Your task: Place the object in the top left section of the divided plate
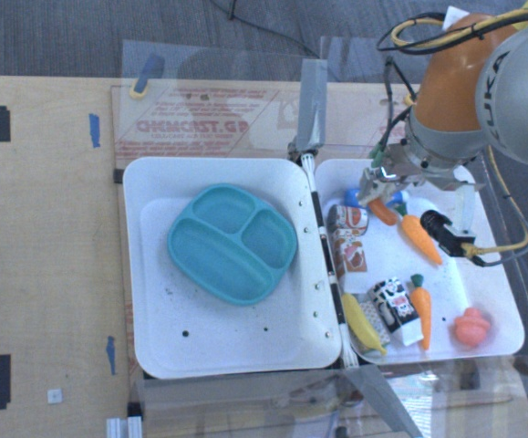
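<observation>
Two white bins are seen side by side on the surface. The teal divided plate lies in the left bin, nothing on it yet. The hand is lowered over the far left of the right bin, by a carrot and a small packet, likely for picking; the target object is presumably there, not identifiable. Hand state cannot be told.

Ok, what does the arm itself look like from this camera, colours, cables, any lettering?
The arm is a rounded grey body with a broad orange band above the wrist. Part of dark KUKA lettering shows on the grey shell. Black and yellow cables loop over the top of the orange section, and a yellow cable trails down toward the right bin. The gripper is a small metallic block with dark wiring.
</observation>
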Tool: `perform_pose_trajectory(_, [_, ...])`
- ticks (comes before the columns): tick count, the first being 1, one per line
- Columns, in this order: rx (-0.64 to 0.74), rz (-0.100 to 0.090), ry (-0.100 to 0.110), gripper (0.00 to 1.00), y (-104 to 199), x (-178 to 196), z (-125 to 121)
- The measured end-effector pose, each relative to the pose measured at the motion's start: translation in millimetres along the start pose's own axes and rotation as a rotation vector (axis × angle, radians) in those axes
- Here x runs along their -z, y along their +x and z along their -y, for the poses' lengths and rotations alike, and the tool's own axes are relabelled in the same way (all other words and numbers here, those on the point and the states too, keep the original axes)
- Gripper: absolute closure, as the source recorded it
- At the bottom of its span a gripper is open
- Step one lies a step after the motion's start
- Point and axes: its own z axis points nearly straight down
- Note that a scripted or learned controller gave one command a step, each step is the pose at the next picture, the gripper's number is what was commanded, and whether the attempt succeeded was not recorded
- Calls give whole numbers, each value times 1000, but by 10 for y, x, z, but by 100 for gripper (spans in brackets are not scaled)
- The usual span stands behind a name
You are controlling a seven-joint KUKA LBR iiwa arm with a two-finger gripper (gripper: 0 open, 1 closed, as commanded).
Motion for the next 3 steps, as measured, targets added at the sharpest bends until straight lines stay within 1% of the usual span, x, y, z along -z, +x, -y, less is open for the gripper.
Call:
perform_pose_trajectory(1, [447,1,-6,100,501,8,-508])
perform_pose_trajectory(2, [830,-1,-3,100,1288,10,-356])
perform_pose_trajectory(3, [934,1,-7,100,1865,-386,-601])
